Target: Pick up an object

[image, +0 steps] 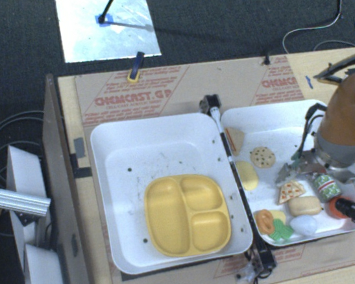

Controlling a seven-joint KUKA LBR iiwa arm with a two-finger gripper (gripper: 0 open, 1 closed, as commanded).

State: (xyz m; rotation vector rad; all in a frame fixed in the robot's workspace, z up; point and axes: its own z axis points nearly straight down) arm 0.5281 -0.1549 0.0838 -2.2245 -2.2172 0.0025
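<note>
The right bin [272,117] holds several toy foods. Among them are a round cookie [262,156], a toast slice [234,139], a pale yellow piece [247,174], a pizza slice [290,190], a tan bread roll [304,205] and a white egg [304,224]. There are also an orange piece [264,220], a green piece [281,230], a small can [326,185] and a red piece [335,207]. My gripper [297,168] hangs low over the bin's middle right, just above the pizza slice and right of the cookie. I see nothing held in it.
The left bin [157,134] bears a yellow divided plate [187,214]. The arm's orange band [350,113] covers the right bin's far right side. A black clamp [211,104] sits where the bins meet. Cables lie on the floor around the bench.
</note>
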